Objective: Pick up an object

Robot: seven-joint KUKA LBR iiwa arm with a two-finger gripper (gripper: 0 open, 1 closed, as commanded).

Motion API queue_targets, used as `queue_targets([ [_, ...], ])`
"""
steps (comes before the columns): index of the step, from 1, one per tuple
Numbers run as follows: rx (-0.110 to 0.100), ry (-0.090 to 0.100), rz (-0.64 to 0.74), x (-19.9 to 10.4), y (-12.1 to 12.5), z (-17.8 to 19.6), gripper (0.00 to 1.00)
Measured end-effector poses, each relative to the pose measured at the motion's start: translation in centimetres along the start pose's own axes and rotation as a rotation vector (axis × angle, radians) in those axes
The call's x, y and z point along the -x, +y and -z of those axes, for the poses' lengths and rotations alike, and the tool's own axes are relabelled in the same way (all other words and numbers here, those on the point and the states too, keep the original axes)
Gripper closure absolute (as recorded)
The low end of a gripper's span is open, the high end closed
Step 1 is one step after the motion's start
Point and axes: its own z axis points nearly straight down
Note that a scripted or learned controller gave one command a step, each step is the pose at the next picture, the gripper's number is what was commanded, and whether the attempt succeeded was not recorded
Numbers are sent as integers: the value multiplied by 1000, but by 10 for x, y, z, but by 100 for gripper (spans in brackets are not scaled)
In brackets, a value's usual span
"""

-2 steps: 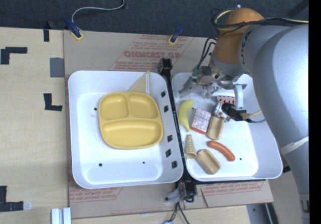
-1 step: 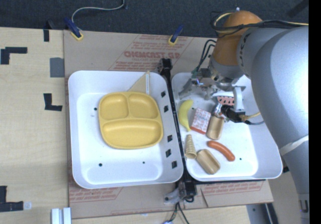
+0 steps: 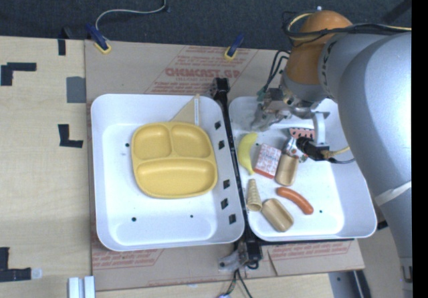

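The jaws (image 3: 267, 118) hang low over the back left part of the right bin (image 3: 334, 220), just behind the yellow banana (image 3: 246, 152). Nothing is visible between them, and whether they are spread or pressed together cannot be told from this slanted view. The grey arm (image 3: 374, 109) with its orange band (image 3: 314, 46) comes in from the right and covers much of that bin's back edge.

The things to pick from lie close together in the right bin. Just right of the banana is a small red and white packet (image 3: 268, 160), with a tan roll (image 3: 287, 169) touching its right side. Nearer the front sit a ridged cone (image 3: 253, 195), a second bread roll (image 3: 277, 214) and an orange-red sausage (image 3: 295, 200).

The left bin (image 3: 110, 176) holds a yellow divided plate (image 3: 174, 160), well apart from the jaws.

Judging by this, the pick is not yet made: everything rests on the bin floor. What remains is to settle on one item, most likely the banana or the packet, close on it, and lift.
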Motion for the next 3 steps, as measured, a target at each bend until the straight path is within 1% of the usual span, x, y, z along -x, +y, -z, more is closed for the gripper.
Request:
queue_targets([
  [1, 0, 0, 0, 0, 0, 0, 0],
  [2, 0, 1, -1, 16, 0, -10, 0],
  [3, 0, 1, 0, 20, 0, -10, 0],
])
